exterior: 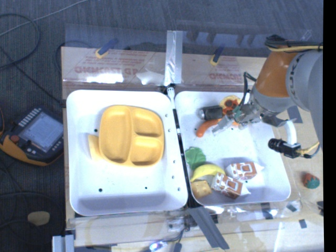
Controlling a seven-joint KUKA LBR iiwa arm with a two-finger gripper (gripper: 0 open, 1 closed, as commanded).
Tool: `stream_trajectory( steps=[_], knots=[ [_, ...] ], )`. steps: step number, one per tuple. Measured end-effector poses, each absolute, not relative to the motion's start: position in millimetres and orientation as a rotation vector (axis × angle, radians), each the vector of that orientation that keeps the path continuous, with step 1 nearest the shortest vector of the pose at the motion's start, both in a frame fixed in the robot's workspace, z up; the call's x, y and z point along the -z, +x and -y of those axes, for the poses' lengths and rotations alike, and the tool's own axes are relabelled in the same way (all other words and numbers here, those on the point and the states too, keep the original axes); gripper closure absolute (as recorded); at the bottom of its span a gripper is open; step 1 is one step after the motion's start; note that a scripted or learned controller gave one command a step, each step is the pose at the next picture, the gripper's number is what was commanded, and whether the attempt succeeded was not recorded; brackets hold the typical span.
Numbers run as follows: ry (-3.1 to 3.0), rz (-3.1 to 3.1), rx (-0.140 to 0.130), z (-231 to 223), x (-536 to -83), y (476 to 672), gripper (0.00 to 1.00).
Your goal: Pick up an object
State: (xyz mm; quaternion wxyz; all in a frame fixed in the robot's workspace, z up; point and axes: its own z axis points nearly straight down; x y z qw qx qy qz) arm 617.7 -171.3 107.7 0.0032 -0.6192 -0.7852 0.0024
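Hovering low in the right bin (273, 190), gripper (229, 121) beside the orange carrot-like piece (206, 128) and dark object (212, 112); finger spread impossible to tell. Best to centre over the carrot, descend straight, close along its narrow width.

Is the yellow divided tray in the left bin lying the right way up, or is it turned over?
Right way up, it seems. The yellow divided tray lies flat in the left bin, and its compartments appear as hollows facing the camera.
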Motion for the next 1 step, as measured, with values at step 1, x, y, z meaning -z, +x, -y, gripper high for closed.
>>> stream_trajectory(
  steps=[1],
  knots=[
    [-2.142,2.265,-0.027,162.0,-84.7,660.2,0.0]
  ],
)
